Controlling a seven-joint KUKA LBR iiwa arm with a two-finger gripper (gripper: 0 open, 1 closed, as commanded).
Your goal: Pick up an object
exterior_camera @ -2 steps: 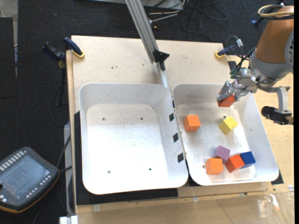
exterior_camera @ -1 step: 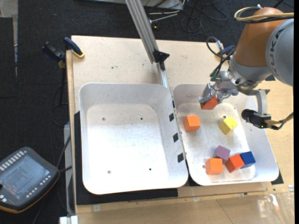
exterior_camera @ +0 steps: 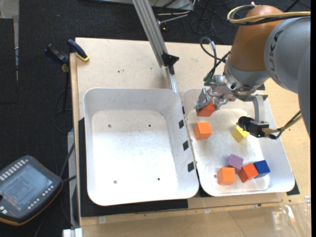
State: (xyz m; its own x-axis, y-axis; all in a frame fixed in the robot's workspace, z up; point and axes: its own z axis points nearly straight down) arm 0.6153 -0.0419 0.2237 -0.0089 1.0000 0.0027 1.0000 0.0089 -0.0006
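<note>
counter: a pale wooden board top carried two shallow white plastic bins side by side.
left bin: the bigger-looking white tray held no blocks that i could see, just a few dark specks on its floor.
right bin: the white tray nearer the arm held all the blocks.
arm: the grey arm with its orange band reached in from the right and hung over the far end of the right bin.
claw: it sat low at the bin's far left corner, its metal fingers pinching a red-orange cube.
red-orange cube: the small block showed between the fingertips; whether it had cleared the bin floor i could not tell.
loose blocks: an orange cube lay just beside the claw; a yellow block lay mid-bin; a purple cube, a second orange cube, a red cube and a blue cube clustered at the near end.
progress: the grasp looked made, so most of the job seemed done.
left to do: a clean lift clear of the bin, with the grip surviving it.
</note>
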